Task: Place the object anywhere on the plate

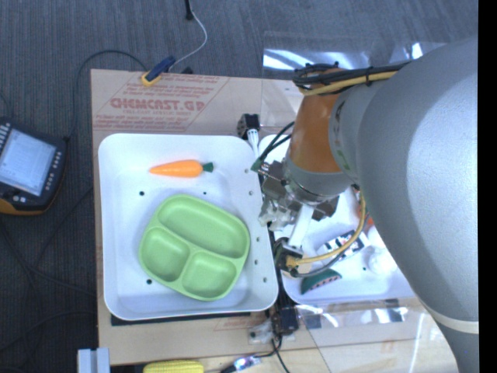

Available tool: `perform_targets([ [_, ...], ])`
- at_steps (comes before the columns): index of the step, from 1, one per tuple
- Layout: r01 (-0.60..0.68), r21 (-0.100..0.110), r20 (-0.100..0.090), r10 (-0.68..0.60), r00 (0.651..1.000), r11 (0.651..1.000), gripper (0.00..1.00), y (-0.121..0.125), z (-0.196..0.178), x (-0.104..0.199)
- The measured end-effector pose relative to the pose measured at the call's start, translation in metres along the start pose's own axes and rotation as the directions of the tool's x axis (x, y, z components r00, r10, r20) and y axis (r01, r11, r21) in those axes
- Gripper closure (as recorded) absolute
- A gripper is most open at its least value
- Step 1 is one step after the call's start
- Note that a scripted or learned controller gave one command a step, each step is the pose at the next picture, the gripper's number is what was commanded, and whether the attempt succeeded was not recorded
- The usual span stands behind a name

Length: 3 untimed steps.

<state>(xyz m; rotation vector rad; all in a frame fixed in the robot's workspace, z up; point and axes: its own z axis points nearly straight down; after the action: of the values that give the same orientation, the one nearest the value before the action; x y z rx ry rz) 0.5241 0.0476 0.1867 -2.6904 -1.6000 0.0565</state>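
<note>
A green three-compartment plate (196, 245) lies in the left white bin (116, 208), with nothing on it. An orange toy carrot (180, 169) with a green tip rests on the bin floor just behind the plate, apart from it. My gripper (286, 228) hangs below the orange wrist band over the left side of the right bin (373, 290), close to the wall between the two bins. The arm hides most of that bin. A dark green object (320, 281) lies on the right bin's floor just in front of the gripper.
Both bins sit on a cardboard sheet (155, 103). A yellow object (172, 367) lies at the front edge, outside the bins. A control pendant (25, 165) rests on the carpet at far left.
</note>
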Motion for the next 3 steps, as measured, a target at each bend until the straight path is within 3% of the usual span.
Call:
perform_targets([
  [1, -0.154, -0.013, -0.018, 0.154, 0.988, 0.988, 1.0, -0.056, 0.003, 0.052],
  [2, -0.402, -0.018, -0.029, 0.402, 0.915, 0.915, 1.0, -0.058, -0.144, 0.015],
  [3, -0.65, -0.006, -0.021, 0.65, 0.76, 0.76, 1.0, -0.077, -0.057, 0.086],
])
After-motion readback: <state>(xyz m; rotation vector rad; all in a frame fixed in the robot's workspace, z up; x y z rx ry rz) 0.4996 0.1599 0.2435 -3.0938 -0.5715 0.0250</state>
